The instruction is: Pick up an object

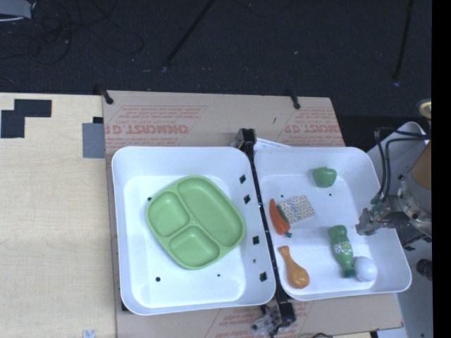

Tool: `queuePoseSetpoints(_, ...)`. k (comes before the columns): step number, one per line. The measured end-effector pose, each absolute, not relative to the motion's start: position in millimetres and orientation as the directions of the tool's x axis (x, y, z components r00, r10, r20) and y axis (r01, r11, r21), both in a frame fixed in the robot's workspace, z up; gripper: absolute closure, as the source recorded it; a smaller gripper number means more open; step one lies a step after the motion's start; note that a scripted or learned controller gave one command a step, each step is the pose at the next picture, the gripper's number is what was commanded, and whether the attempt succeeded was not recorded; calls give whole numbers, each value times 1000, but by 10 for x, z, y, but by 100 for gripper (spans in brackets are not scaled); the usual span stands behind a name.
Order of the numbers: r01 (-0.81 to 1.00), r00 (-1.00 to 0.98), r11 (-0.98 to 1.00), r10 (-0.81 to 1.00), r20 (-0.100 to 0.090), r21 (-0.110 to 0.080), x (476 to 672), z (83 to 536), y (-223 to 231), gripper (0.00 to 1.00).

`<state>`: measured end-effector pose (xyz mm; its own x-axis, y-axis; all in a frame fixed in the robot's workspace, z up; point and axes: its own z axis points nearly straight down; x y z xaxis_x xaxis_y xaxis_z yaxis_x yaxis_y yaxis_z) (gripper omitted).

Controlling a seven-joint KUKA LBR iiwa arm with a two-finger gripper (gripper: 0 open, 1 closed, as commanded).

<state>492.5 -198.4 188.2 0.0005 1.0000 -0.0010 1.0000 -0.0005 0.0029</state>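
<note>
Presently the right bin (352,162) is the landmark: the gripper (373,220) sits at its right wall, its fingers too blurred to tell whether they are spread or closed, nothing visibly held. Nearest inside that wall lie the green bottle (342,249) and, smaller, the white ball (364,268) touching its lower end. Best to approach the bottle across its narrow width.

Red lettering runs across the cardboard sheet (211,122) along its far edge, printed upside down from here; the left run looks like "GREENCAST", though I can't be sure; a second run at its far right corner, and more along its near edge, are too blurred to read.
</note>
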Motion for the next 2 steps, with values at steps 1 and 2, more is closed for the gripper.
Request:
queuePoseSetpoints(1,1000,0,0,1000,-2,3,4872,2405,-2082,100)
queuePoseSetpoints(2,1000,-1,1,1000,-1,3,4880,2933,-2090,100)
